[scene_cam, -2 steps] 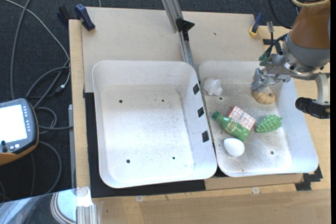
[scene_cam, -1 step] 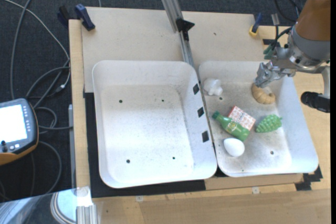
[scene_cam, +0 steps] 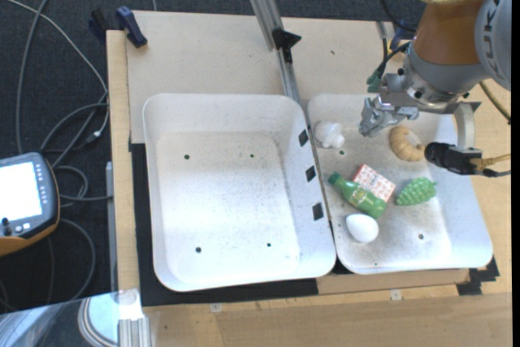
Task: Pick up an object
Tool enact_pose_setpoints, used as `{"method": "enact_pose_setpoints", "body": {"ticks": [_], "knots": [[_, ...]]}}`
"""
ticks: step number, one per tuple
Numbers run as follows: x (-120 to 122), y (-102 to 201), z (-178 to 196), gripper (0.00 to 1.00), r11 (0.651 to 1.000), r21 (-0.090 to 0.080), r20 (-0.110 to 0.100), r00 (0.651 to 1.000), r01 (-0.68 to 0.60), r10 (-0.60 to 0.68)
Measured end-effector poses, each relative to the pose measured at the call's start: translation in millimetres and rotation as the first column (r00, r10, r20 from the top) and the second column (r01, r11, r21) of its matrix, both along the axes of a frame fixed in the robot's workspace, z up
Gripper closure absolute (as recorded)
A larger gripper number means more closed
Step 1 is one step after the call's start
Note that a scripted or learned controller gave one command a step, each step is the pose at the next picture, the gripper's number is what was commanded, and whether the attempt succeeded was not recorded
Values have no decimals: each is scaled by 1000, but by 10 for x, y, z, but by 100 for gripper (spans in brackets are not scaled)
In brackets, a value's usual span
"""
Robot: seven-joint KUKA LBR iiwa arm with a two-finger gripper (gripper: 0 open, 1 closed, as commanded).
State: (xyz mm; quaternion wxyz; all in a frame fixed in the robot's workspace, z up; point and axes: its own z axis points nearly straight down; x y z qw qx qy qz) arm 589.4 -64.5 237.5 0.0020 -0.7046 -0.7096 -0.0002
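My gripper (scene_cam: 375, 121) hangs over the back of the right bin (scene_cam: 455, 248), with nothing visible between its metal fingers. A tan croissant-shaped piece (scene_cam: 405, 143) lies just to its right. A small white object (scene_cam: 328, 134) sits to its left near the bin's inner wall. Nearer the front lie a green bottle (scene_cam: 357, 196), a pink and white box (scene_cam: 375, 183), a green bumpy toy (scene_cam: 415, 192) and a white egg (scene_cam: 362, 227).
The left bin (scene_cam: 223, 191) sits beside the right one, split by a low wall with black clips. A metal rail (scene_cam: 264, 4) runs from the back to the divide. A blue clamp (scene_cam: 130, 25) sits at the bench's back left corner.
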Motion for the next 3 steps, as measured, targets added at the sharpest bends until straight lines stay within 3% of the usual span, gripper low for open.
{"method": "enact_pose_setpoints", "body": {"ticks": [3], "knots": [[359,1607,-6,100,1000,0,5,1000,0,0]]}}
